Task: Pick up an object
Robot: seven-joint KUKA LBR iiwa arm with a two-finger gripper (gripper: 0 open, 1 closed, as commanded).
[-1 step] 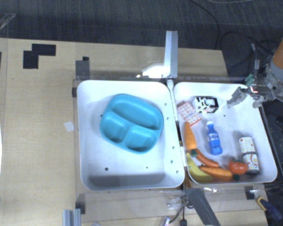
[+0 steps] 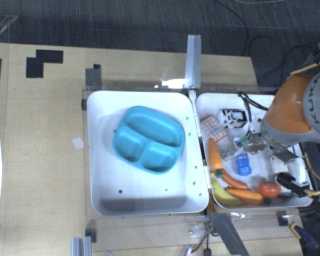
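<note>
The right bin (image 2: 229, 96) holds several small things. An orange carrot (image 2: 215, 157) lies along its left wall, and a second carrot (image 2: 244, 195) lies by a yellow banana (image 2: 223, 194) at the front. A red tomato (image 2: 269, 189) sits at the front right. A small blue bottle (image 2: 244, 165) lies in the middle, just below my gripper (image 2: 249, 143). The gripper hangs low over the middle of this bin, with the orange-banded wrist behind it to the right. A red-and-white packet (image 2: 213, 128) and a black-and-white item (image 2: 232, 117) lie at the back left.
The left bin (image 2: 96, 159) holds a blue divided plate (image 2: 148, 138) in its middle. A metal post (image 2: 193, 63) stands at the back between the two bins. Cables run behind the right bin.
</note>
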